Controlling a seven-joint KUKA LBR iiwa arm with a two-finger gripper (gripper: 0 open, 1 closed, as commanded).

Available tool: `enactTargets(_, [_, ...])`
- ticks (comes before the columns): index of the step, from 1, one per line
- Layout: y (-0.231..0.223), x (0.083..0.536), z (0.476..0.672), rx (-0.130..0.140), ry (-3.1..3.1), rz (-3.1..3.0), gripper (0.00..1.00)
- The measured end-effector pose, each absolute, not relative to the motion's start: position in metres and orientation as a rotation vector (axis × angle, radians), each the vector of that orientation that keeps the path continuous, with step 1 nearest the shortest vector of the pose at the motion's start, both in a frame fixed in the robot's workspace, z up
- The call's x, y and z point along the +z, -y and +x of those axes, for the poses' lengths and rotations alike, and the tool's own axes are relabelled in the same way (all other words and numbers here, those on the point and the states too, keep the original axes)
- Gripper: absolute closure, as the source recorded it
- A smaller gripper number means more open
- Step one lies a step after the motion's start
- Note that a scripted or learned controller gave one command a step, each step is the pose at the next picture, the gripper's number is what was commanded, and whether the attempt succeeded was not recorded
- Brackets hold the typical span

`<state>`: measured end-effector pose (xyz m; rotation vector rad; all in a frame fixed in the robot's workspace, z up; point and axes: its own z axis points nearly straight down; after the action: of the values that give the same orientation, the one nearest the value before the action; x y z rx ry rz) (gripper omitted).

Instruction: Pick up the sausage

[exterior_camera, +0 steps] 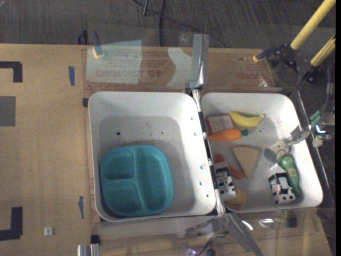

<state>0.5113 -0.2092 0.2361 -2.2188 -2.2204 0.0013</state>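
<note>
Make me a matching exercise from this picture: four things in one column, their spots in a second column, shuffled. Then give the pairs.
Things:
1. teal plate
2. banana
3. carrot
4. green bottle

Places:
A. right bin, by its right wall
B. left bin, front part
C. right bin, far end
D. right bin, just in front of the banana

Pairs: 1-B, 2-C, 3-D, 4-A

plate (136, 181): is showing teal
bins (143, 101): are showing white
banana (246, 120): is showing yellow
carrot (226, 135): is showing orange
cartons (281, 188): are showing black-and-white cow patches
bottle (291, 173): is showing green
bench (42, 143): is showing tan
</note>
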Motion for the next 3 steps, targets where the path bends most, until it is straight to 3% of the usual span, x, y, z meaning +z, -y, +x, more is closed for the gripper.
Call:
enactTargets(1, [0.162,0.123,0.486,-0.002,2.307,-2.137,0.0])
enactTargets(2, [0.122,0.091,0.537,-0.013,1.94,-2.485,0.0])
enactTargets(3, [0.104,0.091,0.484,-0.016,1.93,-2.491,0.0])
